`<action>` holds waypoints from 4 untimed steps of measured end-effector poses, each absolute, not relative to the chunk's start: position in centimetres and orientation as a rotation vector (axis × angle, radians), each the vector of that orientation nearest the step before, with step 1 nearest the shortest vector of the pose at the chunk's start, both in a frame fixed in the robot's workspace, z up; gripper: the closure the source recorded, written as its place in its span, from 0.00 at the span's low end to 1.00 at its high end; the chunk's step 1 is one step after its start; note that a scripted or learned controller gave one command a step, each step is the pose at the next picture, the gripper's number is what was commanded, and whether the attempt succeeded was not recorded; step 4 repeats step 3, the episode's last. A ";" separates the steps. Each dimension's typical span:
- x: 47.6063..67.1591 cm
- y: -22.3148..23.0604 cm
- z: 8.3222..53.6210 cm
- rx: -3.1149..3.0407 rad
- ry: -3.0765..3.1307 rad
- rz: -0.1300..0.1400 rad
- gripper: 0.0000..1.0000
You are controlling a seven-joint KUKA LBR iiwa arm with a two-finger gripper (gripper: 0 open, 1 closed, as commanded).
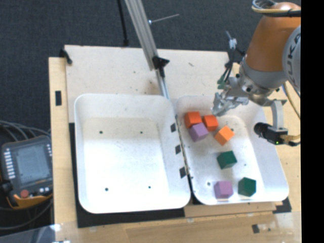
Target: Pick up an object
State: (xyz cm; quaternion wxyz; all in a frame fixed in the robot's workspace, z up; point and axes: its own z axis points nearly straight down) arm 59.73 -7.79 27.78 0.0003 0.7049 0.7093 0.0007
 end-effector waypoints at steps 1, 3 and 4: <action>58.1 -2.4 27.6 2.214 2.229 0.002 1.00; 56.2 7.7 27.2 2.215 2.232 -0.001 1.00; 56.2 7.7 27.2 2.215 2.232 -0.001 1.00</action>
